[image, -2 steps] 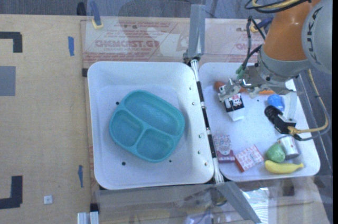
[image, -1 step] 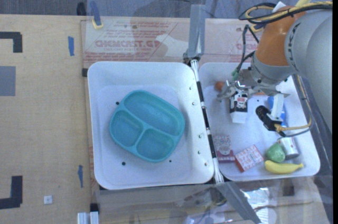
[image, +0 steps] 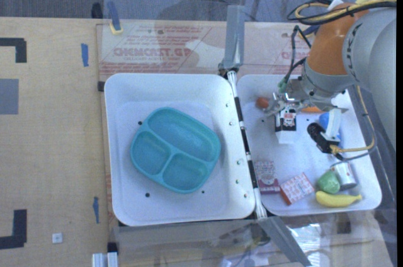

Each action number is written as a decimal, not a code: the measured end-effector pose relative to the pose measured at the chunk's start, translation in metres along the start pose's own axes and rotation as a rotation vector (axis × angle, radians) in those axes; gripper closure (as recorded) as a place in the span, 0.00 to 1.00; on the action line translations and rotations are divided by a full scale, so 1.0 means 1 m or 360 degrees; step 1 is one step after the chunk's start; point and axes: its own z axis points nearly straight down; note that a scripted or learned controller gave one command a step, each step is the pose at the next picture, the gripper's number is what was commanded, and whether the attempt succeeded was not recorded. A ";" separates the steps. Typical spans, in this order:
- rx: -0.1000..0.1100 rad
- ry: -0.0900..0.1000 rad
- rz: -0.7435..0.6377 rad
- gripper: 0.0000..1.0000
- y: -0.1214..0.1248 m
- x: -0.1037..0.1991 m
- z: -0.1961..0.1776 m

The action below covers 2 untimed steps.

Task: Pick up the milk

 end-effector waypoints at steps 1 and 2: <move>0.0015 0.0007 0.0018 1.00 0.021 0.035 -0.102; 0.0019 0.0009 -0.0034 1.00 -0.025 0.021 -0.154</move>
